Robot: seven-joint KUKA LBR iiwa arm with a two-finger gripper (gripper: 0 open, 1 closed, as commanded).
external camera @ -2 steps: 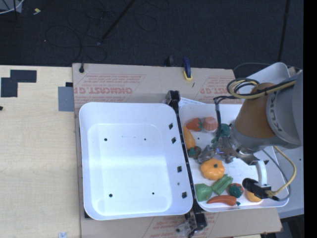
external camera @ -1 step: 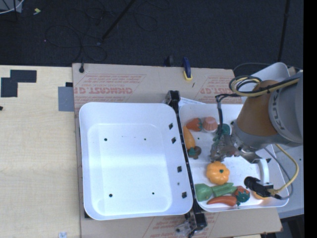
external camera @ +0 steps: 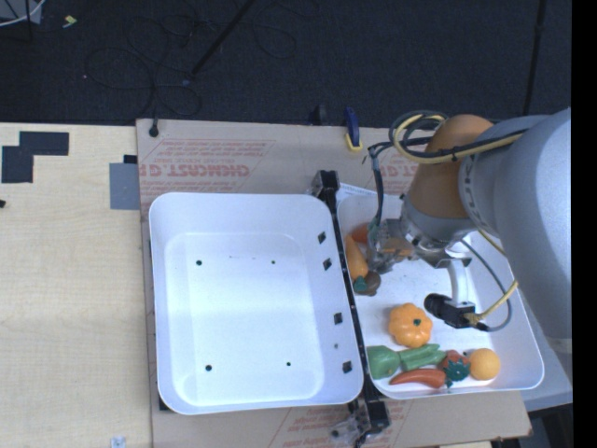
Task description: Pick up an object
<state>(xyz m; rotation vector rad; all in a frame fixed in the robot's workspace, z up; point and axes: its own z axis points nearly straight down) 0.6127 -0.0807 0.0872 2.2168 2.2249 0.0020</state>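
Look to the right of centre: your grey arm with the orange band [external camera: 448, 161] reaches down into the right-hand shallow white bin [external camera: 522, 343], and its gripper [external camera: 384, 250] sits low near that bin's left wall, beside a small orange rounded object [external camera: 356, 261] and a dark brownish lump [external camera: 366, 284]. You cannot tell how far the gripper is parted, or whether it has anything. Lower in the same bin lie an orange plastic pumpkin [external camera: 410, 325], a green vegetable-shaped toy [external camera: 403, 358], a red chilli-shaped toy [external camera: 420, 378] and a small orange ball [external camera: 484, 364]. The left-hand white bin [external camera: 168, 250] fills the frame's centre.
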